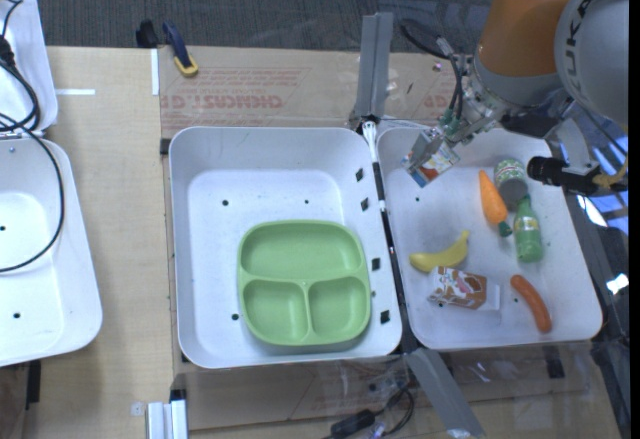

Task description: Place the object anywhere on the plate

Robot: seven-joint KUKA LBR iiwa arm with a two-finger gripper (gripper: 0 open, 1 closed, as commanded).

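the right bin (590, 322) is holding a scatter of toy food: a yellow banana (442, 253) lying near the middle, a small brown-and-white carton (460, 288) just below it, an orange carrot (492, 198) slanting beside a green bottle (527, 233), a grey can (509, 175) touching the bottle's top end, and a red-orange sausage (531, 302) resting toward the lower right corner. a grey divider post (374, 67) is standing between the two bins at the back. the left bin (200, 227) is bearing the green plate (303, 281), a smooth plastic tray with rounded corners and three compartments, sitting low and to the right in that bin.

the gripper (447, 137) is hanging over the right bin's upper left corner, and a small flat packet (429, 163) with red, white and blue print is sitting tilted at its tip; the packet appears to be caught between the fingers, lifted off the bin floor, though the grip is partly hidden. the packet is well apart from the plate, with the bin walls lying between them. the arm (530, 17) is showing its glossy orange band above.
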